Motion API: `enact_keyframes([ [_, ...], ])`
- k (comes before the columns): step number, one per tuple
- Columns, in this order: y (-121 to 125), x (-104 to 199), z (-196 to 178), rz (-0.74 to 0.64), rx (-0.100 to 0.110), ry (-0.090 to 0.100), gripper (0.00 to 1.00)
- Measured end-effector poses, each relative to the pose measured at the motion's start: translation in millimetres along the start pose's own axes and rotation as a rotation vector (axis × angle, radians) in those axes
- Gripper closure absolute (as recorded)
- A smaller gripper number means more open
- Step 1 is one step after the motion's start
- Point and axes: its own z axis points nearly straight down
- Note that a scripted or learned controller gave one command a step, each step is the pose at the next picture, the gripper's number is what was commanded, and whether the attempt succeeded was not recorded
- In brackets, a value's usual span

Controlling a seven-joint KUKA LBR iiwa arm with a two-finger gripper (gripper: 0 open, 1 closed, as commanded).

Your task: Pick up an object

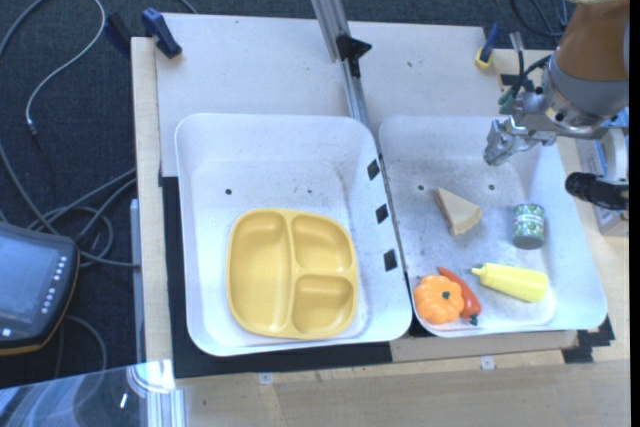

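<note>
You have two shallow white bins side by side on the table (250, 55). The left bin (200, 165) holds one thing — a yellow divided tray (292, 272), three compartments, lying flat toward the near side of the bin, with nothing in any of its sections.

The right bin (570, 215) carries all the loose objects. A tan wedge of cheese (458, 212) lies near the middle of it. Just to the right of the wedge, apart from it, stands a small green-patterned can (528, 225). Along the near edge you will find a small orange pumpkin (440, 300) with a red chili pepper (461, 291) touching its right side, and next to those a yellow squeeze bottle (512, 282) lying on its side, its nozzle pointing left toward the pepper.

The claw (497, 144) hangs over the far part of the right bin, beyond the cheese wedge and well apart from the pumpkin group. Nothing can be seen between its tips — whether they are apart or together you cannot tell from this angle. The arm (590, 45), grey with its orange band, comes in from the right edge above the bin's far corner.
</note>
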Motion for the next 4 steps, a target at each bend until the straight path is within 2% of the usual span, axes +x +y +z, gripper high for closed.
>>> enact_keyframes([
  [2, 27.7, 101.0, 1.7, -0.005, 0.002, 0.003, 1.00],
  [4, 31.8, 213.6, -7.8, -0.006, 0.002, 0.003, 1.00],
])
